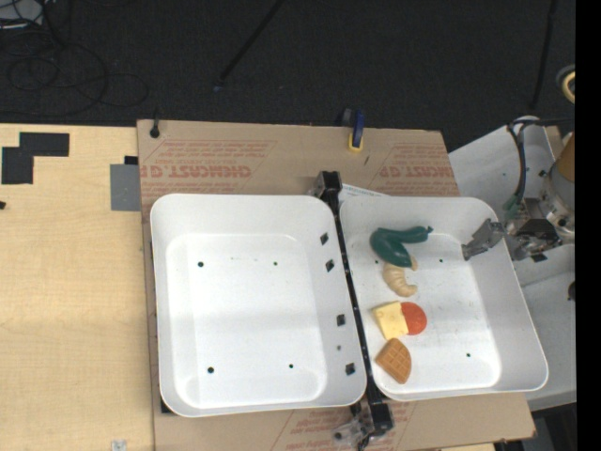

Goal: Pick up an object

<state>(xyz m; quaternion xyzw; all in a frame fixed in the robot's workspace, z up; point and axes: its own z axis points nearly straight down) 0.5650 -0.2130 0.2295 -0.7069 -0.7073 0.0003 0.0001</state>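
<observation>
The left bin [246,303] on the desk [66,289] shows bare white floor. A black divider [340,280] with clips runs between it and the right bin [488,346]. Just right of that divider lie the objects, close together in a column: a green curved piece [396,242] at the top, a pale croissant shape [400,281] below it, a yellow block [391,320] touching a red round piece [414,319], and a waffle-like orange piece [394,360] lowest. The pincer [483,239] hangs over the bin's upper right part, well apart from them all; whether it is wide or narrow I cannot tell.
</observation>
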